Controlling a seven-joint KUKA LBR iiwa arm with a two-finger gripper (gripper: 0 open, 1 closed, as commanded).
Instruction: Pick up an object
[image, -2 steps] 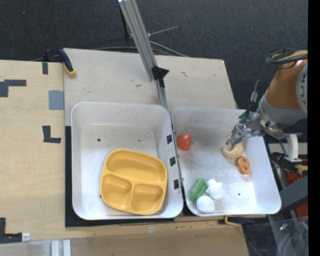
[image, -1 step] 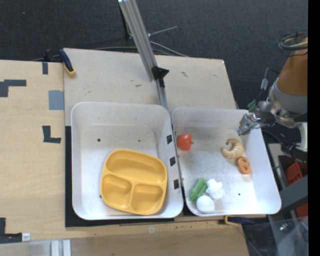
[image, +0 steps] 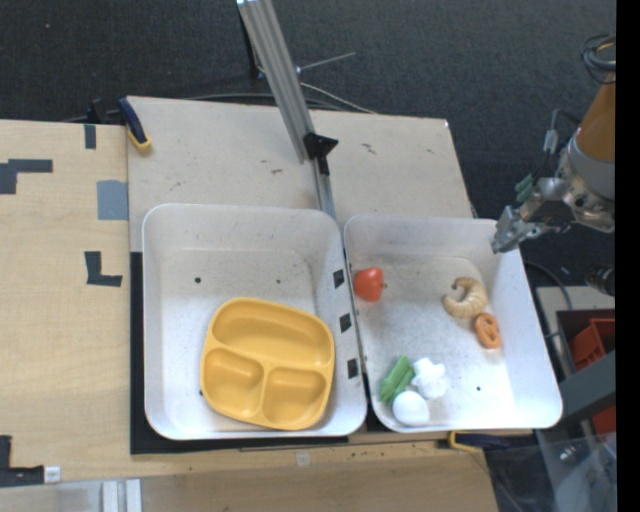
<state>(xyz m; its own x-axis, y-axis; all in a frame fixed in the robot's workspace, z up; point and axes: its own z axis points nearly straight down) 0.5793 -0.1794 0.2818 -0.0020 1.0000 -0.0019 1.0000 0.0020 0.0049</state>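
Gripper (image: 503, 238): hanging over my right bin's (image: 520, 300) far right rim; finger spread I cannot tell.
Croissant (image: 465, 298): lying nearest me, pretzel (image: 487, 330) just beside it.
Tomato (image: 368, 283): sitting by the divider.
Near corner: green vegetable (image: 396, 378), white pieces (image: 420, 392) crowding together.
Left bin (image: 180, 250): holding a yellow divided tray (image: 268, 363).

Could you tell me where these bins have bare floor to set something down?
Left bin: bare behind the yellow tray. Right bin: bare between tomato and croissant. Crowded at the egg corner.

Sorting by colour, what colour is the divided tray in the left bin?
Yellow tray, camera view.
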